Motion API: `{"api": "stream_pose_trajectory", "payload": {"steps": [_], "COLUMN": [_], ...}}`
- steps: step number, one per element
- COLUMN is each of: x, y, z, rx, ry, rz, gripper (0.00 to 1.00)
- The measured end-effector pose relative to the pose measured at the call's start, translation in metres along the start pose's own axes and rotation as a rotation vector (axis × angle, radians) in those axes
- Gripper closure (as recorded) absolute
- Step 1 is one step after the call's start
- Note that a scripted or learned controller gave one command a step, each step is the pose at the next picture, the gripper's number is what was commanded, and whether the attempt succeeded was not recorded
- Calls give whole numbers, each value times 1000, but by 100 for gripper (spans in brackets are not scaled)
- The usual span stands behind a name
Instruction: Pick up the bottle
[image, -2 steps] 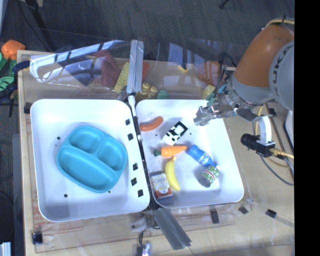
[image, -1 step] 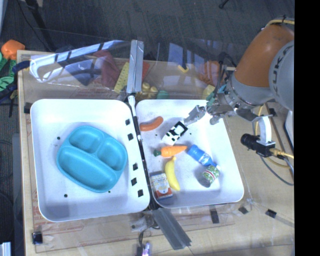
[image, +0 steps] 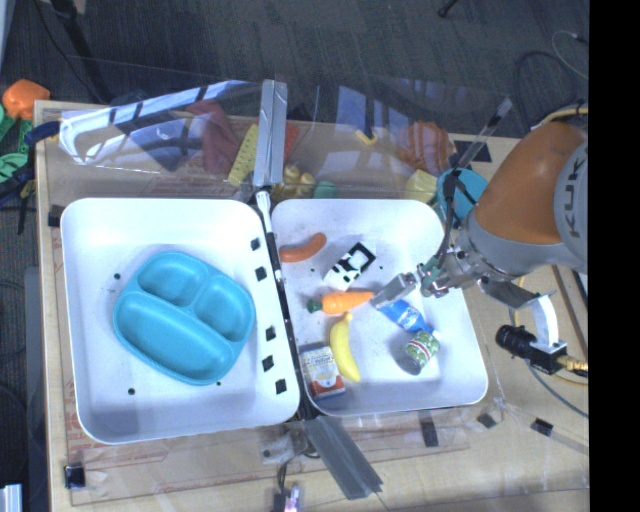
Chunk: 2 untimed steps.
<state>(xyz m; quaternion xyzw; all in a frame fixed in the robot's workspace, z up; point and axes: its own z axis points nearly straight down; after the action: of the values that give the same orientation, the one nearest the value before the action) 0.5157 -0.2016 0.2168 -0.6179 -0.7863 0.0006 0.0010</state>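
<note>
The bottle (image: 410, 330) lies on its side in the right bin (image: 462, 375), toward the front right. It has a blue label and a green patterned end that points at the front edge. My gripper (image: 390, 293) reaches in from the right and sits low over the bottle's far end, touching or nearly touching it. Nothing visibly sits between its tips. An orange carrot (image: 345, 301) lies just left of the gripper.
Also in the right bin are a banana (image: 345, 350), a small juice carton (image: 323, 372), a sausage (image: 302, 247) and a black-and-white patterned block (image: 350, 263). The left bin (image: 90, 240) holds a blue divided plate (image: 185, 315).
</note>
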Motion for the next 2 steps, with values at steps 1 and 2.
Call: {"api": "stream_pose_trajectory", "payload": {"steps": [1,2], "x": [-18,-17], "y": [56,35], "z": [84,41], "rx": [0,-3], "ry": [0,-3], "rz": [-94,-179], "gripper": [0,0]}}
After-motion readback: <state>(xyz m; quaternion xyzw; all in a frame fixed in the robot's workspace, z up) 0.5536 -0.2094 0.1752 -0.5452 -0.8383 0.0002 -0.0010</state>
